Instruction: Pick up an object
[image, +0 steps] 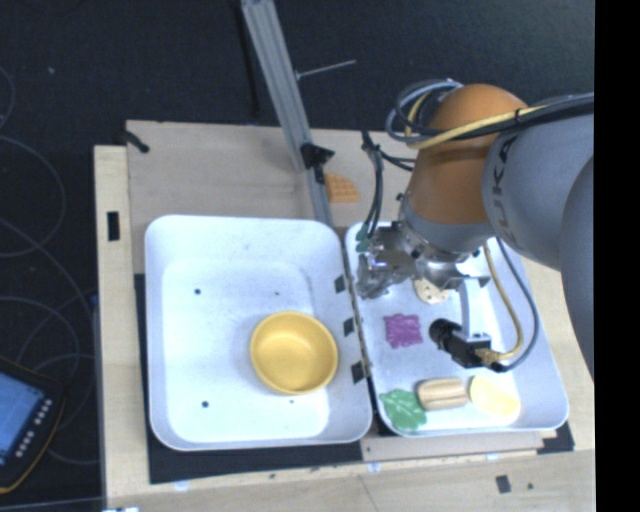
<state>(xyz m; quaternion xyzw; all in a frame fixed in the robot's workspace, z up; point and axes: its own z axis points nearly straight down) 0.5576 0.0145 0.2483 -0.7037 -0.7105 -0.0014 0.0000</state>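
Observation:
My gripper (372, 278) hangs low over the far left corner of the right bin (540, 395), close to the divider between the bins. A flat purple piece (403, 329) lies just to its right and nearer the front. Along the front wall of the right bin lie a green piece (402, 407), a tan cylinder (442, 393) and a pale yellow round piece (495, 397). A small pale object (430, 292) shows under the wrist. A yellow bowl (292, 351) sits upright in the left bin (190, 270).
The grey arm with its orange band (460, 170) covers the back of the right bin. A metal rail (285, 110) slants down behind the bins toward the divider. A small orange patch (341, 189) lies on the bench behind the bins.

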